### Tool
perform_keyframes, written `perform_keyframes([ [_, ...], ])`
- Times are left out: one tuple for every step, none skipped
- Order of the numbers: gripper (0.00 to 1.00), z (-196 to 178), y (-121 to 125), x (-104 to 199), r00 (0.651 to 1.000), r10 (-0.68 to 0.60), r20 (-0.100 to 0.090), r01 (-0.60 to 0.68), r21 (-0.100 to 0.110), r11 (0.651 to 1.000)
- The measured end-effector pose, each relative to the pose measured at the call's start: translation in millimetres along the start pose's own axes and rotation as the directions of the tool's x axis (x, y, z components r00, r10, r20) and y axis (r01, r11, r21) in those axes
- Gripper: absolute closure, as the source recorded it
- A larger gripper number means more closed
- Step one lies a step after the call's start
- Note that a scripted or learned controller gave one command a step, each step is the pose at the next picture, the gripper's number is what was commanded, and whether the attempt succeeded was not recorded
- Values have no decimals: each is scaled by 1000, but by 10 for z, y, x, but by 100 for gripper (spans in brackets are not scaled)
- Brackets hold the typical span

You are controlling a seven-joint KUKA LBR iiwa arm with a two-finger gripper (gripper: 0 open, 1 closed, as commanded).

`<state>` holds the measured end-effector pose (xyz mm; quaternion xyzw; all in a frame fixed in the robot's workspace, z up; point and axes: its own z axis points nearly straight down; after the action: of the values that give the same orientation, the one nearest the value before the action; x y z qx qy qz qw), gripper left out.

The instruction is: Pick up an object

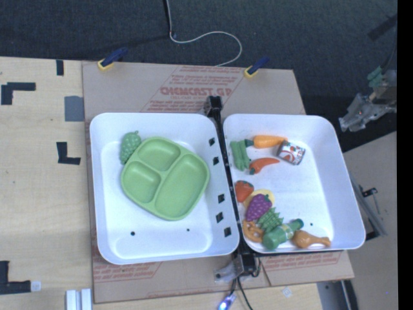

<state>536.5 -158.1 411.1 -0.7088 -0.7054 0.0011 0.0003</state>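
- Camera view: the small can (pixel 291 152), red and white, lay on its side in the right bin (pixel 322 192), near the far wall, just right of the orange carrot (pixel 268 141) and apart from the crowded pile of toy food (pixel 271 221) at the near left.
- The can looked like the easiest pick, with bare floor around it.
- The gripper (pixel 361 112) hung outside the right bin's far right corner; whether it was open or closed could not be told.
- A good try would centre over the can, straddle its rounded sides and descend straight.
- The left bin (pixel 103 173) held 1 green tray (pixel 164 179) and green grapes (pixel 130 146).
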Motion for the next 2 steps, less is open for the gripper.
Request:
perform_keyframes([
  [100,-100,-551,-401,1000,0,1,0,-2,1000],
  [100,251,-528,-674,1000,-2,-1,2,2,1000],
])
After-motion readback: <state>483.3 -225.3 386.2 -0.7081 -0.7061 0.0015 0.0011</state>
